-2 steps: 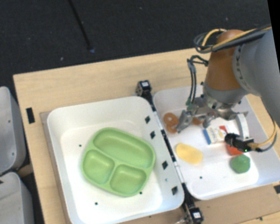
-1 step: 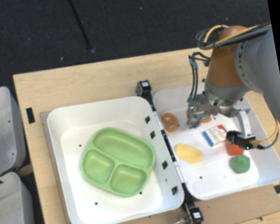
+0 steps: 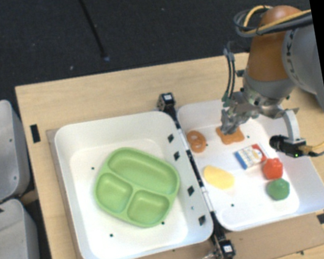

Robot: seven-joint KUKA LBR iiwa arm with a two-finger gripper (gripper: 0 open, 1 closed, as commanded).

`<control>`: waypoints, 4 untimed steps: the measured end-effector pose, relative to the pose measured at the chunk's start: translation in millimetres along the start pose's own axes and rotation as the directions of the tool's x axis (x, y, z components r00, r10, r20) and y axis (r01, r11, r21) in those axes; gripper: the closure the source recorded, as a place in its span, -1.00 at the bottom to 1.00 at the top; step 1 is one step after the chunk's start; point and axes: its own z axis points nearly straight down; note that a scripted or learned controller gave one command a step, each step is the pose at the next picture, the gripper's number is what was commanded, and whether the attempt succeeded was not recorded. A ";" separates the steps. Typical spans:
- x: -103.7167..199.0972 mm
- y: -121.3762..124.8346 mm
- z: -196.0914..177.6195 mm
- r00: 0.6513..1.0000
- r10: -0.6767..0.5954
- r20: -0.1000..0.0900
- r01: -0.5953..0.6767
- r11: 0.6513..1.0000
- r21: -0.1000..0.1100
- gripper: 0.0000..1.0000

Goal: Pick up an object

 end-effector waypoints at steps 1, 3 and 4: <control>-1.4 1.3 -35.0 1.000 0.000 0.000 0.000 1.000 0.002 1.00; 92.0 31.2 -44.5 1.000 -0.004 -0.002 0.004 1.000 0.003 1.00; 143.9 34.1 -41.6 1.000 -0.004 -0.002 0.004 1.000 0.004 1.00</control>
